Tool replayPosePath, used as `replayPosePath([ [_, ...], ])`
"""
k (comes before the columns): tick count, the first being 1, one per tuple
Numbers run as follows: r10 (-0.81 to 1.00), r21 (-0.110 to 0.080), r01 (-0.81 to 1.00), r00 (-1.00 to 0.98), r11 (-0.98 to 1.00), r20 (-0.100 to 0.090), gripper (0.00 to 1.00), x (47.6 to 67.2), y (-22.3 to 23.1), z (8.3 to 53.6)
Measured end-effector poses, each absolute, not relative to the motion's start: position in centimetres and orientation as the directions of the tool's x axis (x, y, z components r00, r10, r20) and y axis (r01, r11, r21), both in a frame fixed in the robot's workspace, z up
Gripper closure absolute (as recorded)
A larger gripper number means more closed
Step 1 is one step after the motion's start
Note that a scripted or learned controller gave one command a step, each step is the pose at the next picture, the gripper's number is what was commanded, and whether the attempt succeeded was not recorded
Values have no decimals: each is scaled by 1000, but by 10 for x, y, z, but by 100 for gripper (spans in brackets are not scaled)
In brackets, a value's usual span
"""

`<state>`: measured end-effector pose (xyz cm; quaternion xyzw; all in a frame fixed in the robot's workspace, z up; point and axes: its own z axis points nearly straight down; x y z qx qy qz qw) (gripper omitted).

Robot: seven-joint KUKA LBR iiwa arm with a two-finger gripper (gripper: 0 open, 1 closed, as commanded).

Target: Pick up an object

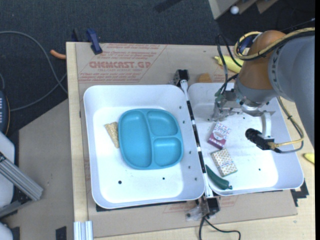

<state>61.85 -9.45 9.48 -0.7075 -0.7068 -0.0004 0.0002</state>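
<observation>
White plastic made up both bins on the table [75, 149]: the left bin [100, 184] filled the middle of my frame, the right bin [285, 176] sat at centre right. In the left bin a blue divided plate [150, 136] lay flat, with a tan, cracker-like piece [112, 132] touching its left edge.

The grey arm [295, 69] came in from the upper right, its orange band [257, 69] above the wrist. The jaws [223, 111] hung over the upper left part of the right bin, close to the divider between the bins; I could not tell how wide they stood, and I saw nothing between them.

Just below the jaws, slightly to the right of them, lay a small pink and white packet [220, 135], apart from them. Further down was a tan patterned box [223, 162], and below that a dark green object [218, 179] lay against the bin's lower left corner. A black cylindrical part [257, 139] with a yellow cable showed right of the packet. A blue clamp [93, 40] sat at the table's upper left.
</observation>
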Motion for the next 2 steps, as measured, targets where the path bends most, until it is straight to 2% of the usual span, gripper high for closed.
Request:
replayPosePath([
  [1,1000,0,1000,1,-1,1,0,618,-94,94],
  [2,1000,3,1000,-1,1,-1,0,664,-93,121],
])
